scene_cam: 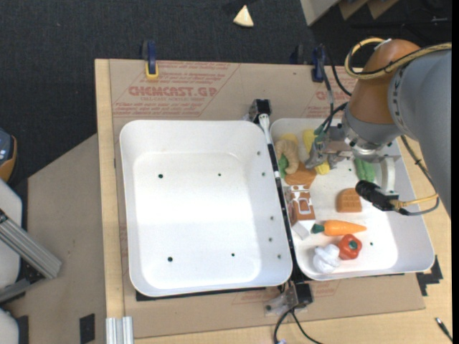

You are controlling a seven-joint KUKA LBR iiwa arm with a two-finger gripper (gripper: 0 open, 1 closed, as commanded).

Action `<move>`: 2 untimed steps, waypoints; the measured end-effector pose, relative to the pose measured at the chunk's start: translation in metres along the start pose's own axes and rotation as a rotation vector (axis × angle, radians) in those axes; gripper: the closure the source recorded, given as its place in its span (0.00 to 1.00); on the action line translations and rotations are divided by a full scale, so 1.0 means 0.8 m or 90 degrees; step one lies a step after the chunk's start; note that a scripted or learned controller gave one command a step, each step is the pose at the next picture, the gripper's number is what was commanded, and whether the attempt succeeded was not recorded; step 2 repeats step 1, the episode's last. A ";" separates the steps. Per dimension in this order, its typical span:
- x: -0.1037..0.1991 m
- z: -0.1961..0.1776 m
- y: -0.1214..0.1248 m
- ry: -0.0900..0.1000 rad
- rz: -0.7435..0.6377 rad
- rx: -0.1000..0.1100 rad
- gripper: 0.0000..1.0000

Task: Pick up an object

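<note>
Looking down from the overhead camera: the right bin (409, 253) is pretty crowded. Toy carrot (343, 228), red tomato-looking thing (349, 246), a white lump (325, 258), brown bread slice (349, 201), a patterned brown box (302, 202) along the divider, green pieces (366, 170). Left bin (193, 206) sits beside it. My gripper (324, 153) hangs over the right bin's upper part, near a yellow piece (322, 168) and an orange one (302, 177). Can't tell if it's spread or pinching anything, honestly.

**Grey arm, orange band**

The arm (423, 92) is smooth, rounded grey metal with a glossy orange band (374, 84) above the wrist. A yellowish cable (356, 52) loops past the band. The gripper (326, 153) is dark metal.
</note>
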State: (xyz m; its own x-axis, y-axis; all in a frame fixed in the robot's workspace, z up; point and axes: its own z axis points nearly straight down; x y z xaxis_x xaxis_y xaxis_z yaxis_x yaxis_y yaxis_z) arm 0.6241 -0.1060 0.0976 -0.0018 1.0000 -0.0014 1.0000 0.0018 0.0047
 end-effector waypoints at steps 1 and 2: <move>0.099 -0.118 0.059 0.002 -0.005 -0.006 1.00; 0.099 -0.118 0.059 0.002 -0.005 -0.006 1.00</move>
